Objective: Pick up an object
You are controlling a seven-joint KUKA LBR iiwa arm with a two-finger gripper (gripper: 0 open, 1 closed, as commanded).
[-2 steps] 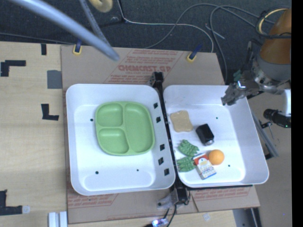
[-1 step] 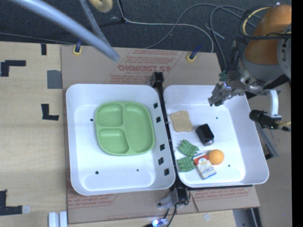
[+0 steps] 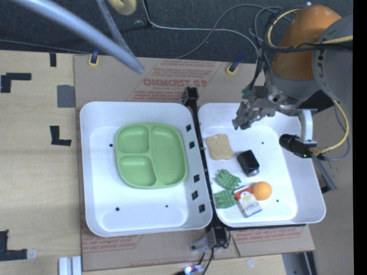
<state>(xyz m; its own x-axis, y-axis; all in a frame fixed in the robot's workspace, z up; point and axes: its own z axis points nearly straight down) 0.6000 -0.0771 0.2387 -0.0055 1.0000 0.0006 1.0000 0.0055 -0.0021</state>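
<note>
Over rt bin (image 3: 287,208), claw (image 3: 243,121) tips too blurry to read.

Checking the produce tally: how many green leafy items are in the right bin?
2: one green leafy piece below the bread slice, another nearer the front rim, left of the small carton.

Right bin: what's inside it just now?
The right bin holds a tan bread slice, a small black block, two green leafy pieces, an orange ball and a small carton. The pincer covers part of the floor.
</note>
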